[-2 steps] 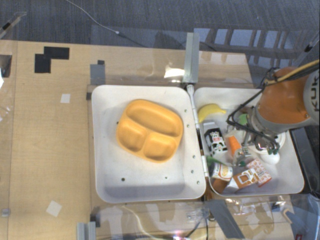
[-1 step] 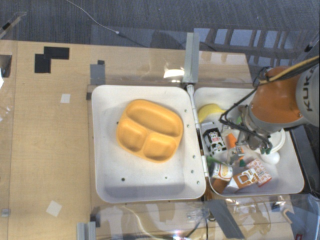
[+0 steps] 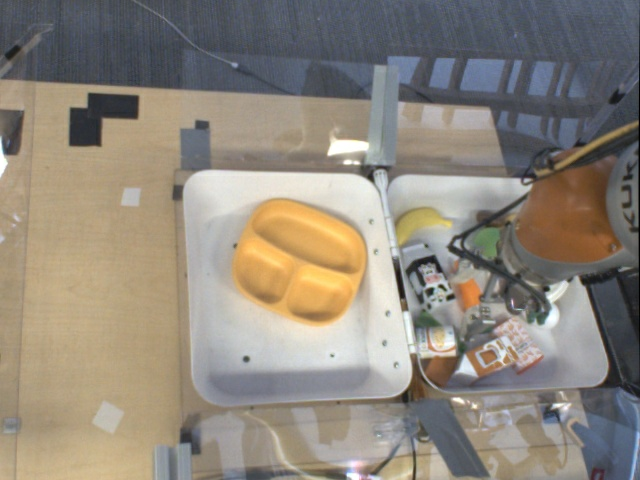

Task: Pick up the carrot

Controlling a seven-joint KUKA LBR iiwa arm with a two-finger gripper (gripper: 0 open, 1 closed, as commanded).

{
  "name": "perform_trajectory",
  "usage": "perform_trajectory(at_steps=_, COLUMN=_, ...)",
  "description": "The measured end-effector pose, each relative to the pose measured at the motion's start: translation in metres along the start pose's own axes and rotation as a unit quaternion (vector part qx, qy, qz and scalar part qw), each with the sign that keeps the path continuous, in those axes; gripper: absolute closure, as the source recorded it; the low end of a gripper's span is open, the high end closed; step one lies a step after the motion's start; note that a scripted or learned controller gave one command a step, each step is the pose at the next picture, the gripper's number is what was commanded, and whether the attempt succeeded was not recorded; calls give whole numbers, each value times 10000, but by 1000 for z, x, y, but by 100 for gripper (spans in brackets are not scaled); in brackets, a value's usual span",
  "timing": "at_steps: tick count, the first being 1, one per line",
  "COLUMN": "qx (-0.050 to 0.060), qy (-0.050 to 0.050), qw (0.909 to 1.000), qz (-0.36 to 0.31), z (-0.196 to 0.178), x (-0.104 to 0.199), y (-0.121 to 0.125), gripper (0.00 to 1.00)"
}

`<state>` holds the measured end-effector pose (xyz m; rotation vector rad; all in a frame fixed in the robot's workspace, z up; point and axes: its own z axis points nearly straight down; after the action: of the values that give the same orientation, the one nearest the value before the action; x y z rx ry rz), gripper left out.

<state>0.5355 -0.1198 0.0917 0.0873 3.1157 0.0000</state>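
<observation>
The carrot (image 3: 467,293) shows as a small orange piece in the middle of the right bin (image 3: 590,363), among other items. My gripper (image 3: 497,304) hangs low over that bin just to the right of the carrot, under the arm's orange band (image 3: 565,218). The arm and its cables hide the gripper's tips and whatever lies straight beneath it. I cannot tell whether the carrot is touched or merely beside the gripper.
The right bin also holds a yellow fruit (image 3: 424,224), a green item (image 3: 487,238), a black-and-white carton (image 3: 430,279), a small jar (image 3: 437,341) and an orange-brown box (image 3: 506,349). A yellow divided plate (image 3: 298,258) lies in the left bin (image 3: 215,358).
</observation>
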Motion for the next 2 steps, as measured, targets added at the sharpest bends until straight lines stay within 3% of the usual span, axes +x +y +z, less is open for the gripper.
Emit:
perform_trajectory(at_steps=1, qx=77, qy=-10, qw=9999, qz=93, z=-1, x=-2, y=27, gripper=0)
perform_trajectory(at_steps=2, qx=18, qy=6, qw=9999, qz=168, z=0, x=-2, y=22, gripper=0)
